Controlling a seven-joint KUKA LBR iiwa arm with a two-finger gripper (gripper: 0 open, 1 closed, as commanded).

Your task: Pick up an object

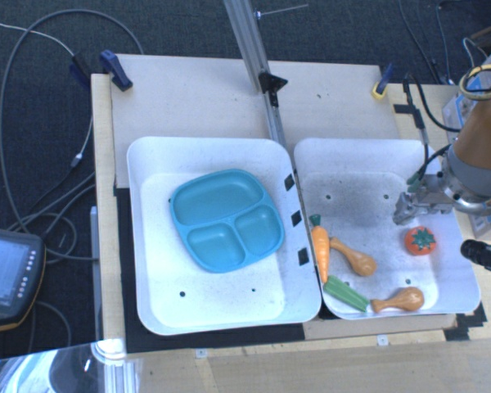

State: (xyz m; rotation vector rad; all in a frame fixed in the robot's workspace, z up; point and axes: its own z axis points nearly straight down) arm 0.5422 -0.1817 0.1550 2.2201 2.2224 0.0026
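The right bin holds a red tomato near its right wall, an orange carrot along its left wall, a green piece at the front, and two tan drumstick-shaped toys. My gripper hangs over the right part of this bin, just above and left of the tomato. Nothing shows between its fingers, and I cannot make out how they stand.
A blue divided plate lies in the left bin. A grey metal pole slants down between the bins. Clamps sit at the bench's back corners, and cables run along the right side.
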